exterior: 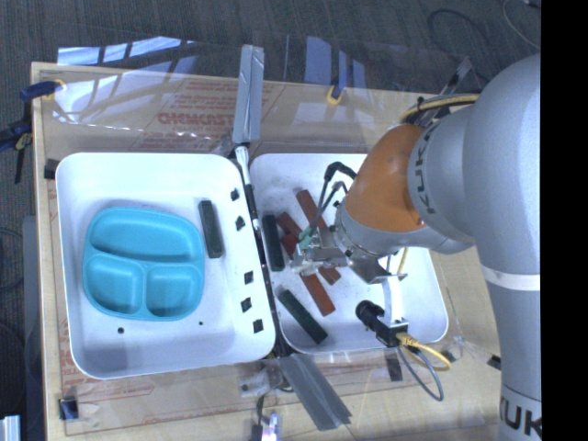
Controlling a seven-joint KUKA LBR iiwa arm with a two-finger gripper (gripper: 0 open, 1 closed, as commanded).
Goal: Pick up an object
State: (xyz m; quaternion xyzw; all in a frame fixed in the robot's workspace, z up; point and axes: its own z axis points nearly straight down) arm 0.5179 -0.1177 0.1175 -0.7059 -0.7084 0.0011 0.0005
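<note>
While the grey arm (pixel 496 182) reached in from the right, its orange band (pixel 390 186) hung over the right bin (pixel 432 310), and the gripper (pixel 315 257) sat low above the middle of that bin. Whether it was spread or pressed together could not be told from this view, and nothing could be seen held in it.

Several long, thin pieces lay in the right bin. A brown stick (pixel 307 208) lay near the bin's upper middle, its long axis slanted from upper left to lower right, the lower end running under the wrist. A second brown stick (pixel 320 293) lay just below the gripper on much the same slant. A dark reddish piece (pixel 288 227) lay just left of the gripper, partly hidden. A black bar (pixel 273 241) lay along the bin's left wall, nearly upright in the view and tipped slightly to the lower right. Another black bar (pixel 302 316) lay lower, pointing from upper left to lower right toward the bin's bottom edge.

In the left bin (pixel 73 338) rested a blue divided tray (pixel 143 262), and beside it to the right a dark bar (pixel 210 228) lay with its long axis close to vertical in the view.
</note>
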